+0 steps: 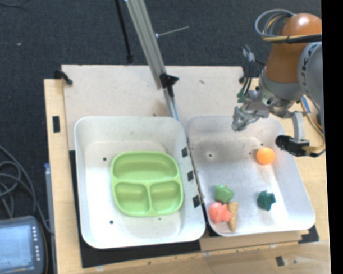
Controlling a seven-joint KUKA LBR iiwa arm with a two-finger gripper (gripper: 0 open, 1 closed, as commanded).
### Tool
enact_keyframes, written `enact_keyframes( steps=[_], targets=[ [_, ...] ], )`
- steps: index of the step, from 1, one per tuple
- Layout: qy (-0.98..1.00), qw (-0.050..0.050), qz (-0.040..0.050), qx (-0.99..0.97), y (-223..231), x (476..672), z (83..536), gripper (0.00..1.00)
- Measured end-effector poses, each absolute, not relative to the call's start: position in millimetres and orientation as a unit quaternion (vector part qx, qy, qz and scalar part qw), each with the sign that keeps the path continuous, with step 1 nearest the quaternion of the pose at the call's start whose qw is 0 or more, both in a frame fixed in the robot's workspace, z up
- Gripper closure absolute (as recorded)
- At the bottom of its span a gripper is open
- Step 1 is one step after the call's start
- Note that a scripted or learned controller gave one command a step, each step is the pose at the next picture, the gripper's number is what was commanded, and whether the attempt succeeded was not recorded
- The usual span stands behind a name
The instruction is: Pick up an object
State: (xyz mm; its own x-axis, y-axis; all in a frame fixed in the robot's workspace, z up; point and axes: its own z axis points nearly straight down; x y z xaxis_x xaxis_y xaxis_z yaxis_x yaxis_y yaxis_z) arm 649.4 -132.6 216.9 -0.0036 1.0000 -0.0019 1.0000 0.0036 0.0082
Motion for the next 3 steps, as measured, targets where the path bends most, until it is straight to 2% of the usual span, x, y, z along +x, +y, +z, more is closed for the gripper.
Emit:
enact_keyframes(
  steps=[1, 3],
  targets=[
    [0.709, 0.002, 0.0014, 0.706, -134.2, 650.5, 246.5, 1.00],
    [0.710, -0.001, 0.0004, 0.705, -39.3, 606.9, 243.9, 1.00]
  ],
)
